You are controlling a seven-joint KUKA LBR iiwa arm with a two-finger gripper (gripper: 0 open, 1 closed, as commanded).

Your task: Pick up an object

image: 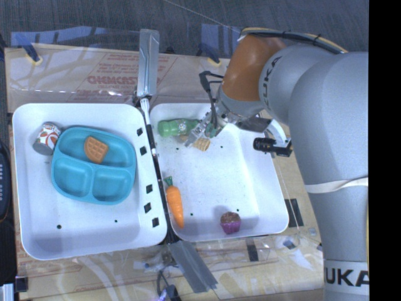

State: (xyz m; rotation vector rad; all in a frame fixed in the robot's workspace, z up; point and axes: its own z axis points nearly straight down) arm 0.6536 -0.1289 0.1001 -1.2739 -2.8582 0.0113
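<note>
My gripper (pixel 205 132) is low at the back of the right bin (pixel 250 180), reaching down from the grey arm with the orange band. Its tips sit right over a small tan waffle-like piece (pixel 202 145) and next to a green bottle (pixel 172 128) that lies on its side against the bin's back left wall. An orange carrot (pixel 175 205) lies along the right bin's left wall near the front. A purple cupcake (pixel 230 222) stands at the front of that bin.
The left bin (pixel 37 218) holds a blue divided plate (pixel 94 168) with a tan cracker (pixel 95 148) in its back compartment. A small round red and white object (pixel 46 135) rests behind the plate's left corner. A ridge (pixel 152 168) separates the bins.
</note>
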